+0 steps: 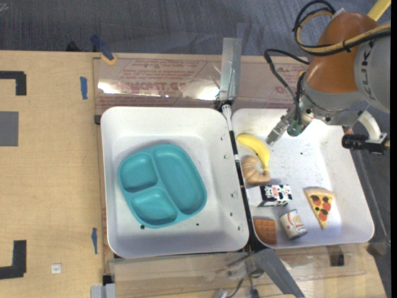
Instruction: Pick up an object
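Waffle [265, 230] and can [292, 223] at right bin's [347, 166] 6 o'clock edge | pizza slice [321, 205] at 4 | milk carton [276, 194] centre | banana [256, 148], pastry [253, 170] at 9 | gripper [277, 131] above banana, grip unclear | teal divided plate [162, 184] in left bin [118, 135]

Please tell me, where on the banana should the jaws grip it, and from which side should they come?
Probably from above, at the middle of the banana, with the jaws across its narrow width. It lies flat in the right bin, curved along the dividing wall, and its lower end touches the bread-like item. The upper half looks freer. The gripper hangs close to it.
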Robot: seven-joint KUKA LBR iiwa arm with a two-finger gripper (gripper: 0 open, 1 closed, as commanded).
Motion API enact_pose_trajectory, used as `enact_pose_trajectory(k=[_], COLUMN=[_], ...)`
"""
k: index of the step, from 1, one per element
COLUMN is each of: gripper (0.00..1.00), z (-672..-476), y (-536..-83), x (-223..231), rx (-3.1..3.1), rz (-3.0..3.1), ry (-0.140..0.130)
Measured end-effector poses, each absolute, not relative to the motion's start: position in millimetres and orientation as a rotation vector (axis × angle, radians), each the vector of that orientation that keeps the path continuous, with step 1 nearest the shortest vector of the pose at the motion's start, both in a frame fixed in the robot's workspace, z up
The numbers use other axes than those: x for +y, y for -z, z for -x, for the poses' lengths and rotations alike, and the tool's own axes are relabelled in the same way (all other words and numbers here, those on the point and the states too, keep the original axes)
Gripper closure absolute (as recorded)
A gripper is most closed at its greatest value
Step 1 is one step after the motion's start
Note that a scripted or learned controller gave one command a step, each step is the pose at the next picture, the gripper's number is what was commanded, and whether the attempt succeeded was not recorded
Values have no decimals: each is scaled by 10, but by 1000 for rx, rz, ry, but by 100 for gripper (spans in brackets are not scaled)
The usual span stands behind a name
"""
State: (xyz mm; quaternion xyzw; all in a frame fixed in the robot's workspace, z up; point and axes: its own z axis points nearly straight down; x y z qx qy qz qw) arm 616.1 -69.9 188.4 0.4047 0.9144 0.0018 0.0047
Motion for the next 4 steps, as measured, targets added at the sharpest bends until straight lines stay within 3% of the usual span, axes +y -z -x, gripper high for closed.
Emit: enact_pose_trajectory(k=[1,2,3,4], gripper=[100,100,100,100], z=[-5735,-5113,-5306,-4801], y=[-1853,-1852,-2756,-2474], x=[-110,66,646,850], rx=[2691,2901,2919,3057], rz=[-1623,-1206,-1135,-720], ry=[-3,-2,-12,-2])
